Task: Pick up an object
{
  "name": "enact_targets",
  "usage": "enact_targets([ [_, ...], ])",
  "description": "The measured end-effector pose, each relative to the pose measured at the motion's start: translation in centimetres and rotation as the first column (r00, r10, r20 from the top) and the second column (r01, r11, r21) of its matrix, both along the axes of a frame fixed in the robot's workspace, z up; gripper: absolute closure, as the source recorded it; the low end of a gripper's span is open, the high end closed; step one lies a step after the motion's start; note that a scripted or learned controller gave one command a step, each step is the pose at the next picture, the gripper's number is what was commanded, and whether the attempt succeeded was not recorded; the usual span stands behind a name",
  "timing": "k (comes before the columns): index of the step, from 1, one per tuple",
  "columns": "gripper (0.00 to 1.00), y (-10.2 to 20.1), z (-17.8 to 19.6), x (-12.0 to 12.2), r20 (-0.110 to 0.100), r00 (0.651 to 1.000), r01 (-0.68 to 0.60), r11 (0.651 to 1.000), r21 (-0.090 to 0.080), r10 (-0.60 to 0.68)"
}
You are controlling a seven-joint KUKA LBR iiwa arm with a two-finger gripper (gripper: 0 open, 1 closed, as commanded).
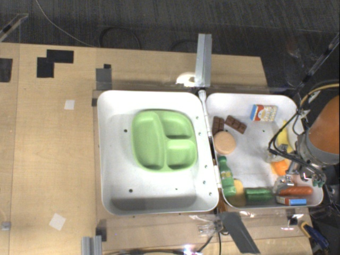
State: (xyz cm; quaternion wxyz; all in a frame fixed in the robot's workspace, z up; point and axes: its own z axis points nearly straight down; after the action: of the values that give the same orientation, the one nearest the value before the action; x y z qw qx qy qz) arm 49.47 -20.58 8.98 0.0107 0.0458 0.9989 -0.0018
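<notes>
Toys crowded the right bin (pixel 249 101); I saw the gripper (pixel 291 180) low above the hotdog (pixel 294 192) — presumably chosen as nearest — jaw state unreadable.

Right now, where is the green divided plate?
In the camera view, the green divided plate lies in the middle of the left white bin, across the divider from the right bin's toy food.
</notes>
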Motion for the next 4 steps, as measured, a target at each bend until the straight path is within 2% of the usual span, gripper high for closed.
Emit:
enact_targets([
  [3, 0.0, 0.01, 0.02, 0.05, -0.001, 0.989, -0.148, 0.989, -0.005, 0.148],
  [4, 0.0, -0.06, 0.0, 0.36, -0.008, 0.988, -0.154, 0.988, -0.002, 0.154],
])
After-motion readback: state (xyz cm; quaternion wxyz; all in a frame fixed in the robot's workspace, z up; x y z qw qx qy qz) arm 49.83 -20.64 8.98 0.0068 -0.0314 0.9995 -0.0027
